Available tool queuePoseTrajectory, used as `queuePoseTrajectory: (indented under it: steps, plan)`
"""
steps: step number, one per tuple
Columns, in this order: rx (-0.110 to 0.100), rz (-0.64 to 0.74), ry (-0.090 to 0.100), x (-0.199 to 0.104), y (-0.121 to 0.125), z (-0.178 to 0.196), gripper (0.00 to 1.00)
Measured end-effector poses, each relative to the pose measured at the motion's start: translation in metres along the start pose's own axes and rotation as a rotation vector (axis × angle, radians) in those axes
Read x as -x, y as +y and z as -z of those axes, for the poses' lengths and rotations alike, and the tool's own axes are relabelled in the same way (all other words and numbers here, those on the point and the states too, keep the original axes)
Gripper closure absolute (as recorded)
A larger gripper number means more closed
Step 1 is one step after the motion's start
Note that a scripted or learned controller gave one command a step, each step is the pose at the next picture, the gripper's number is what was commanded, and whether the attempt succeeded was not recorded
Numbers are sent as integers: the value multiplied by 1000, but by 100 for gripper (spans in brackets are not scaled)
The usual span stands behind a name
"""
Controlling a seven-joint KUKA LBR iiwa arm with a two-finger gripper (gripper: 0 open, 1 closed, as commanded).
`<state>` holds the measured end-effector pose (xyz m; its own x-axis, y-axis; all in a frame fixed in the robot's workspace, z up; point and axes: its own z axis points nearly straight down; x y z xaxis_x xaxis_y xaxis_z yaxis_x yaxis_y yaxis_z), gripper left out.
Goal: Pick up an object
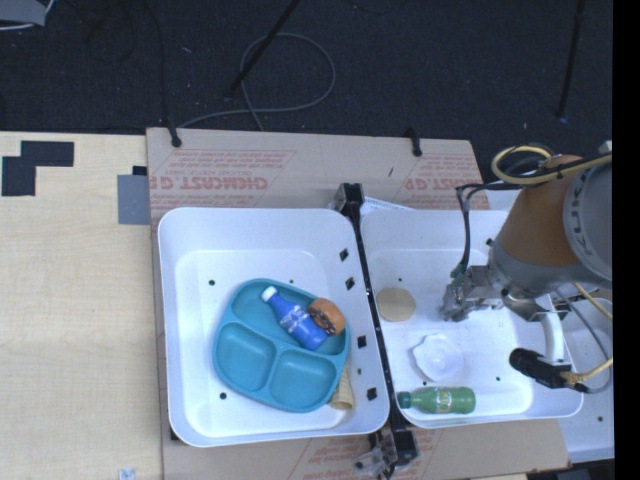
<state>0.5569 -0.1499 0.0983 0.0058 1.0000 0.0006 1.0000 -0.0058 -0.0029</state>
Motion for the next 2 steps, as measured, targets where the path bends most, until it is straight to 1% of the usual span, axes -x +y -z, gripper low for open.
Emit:
queuePoseTrajectory:
  steps: [1, 2]
  plan:
    - [4, -1, -1, 6, -6, 45, 100]
    - [5, -2, -1, 11, -14, 101, 100]
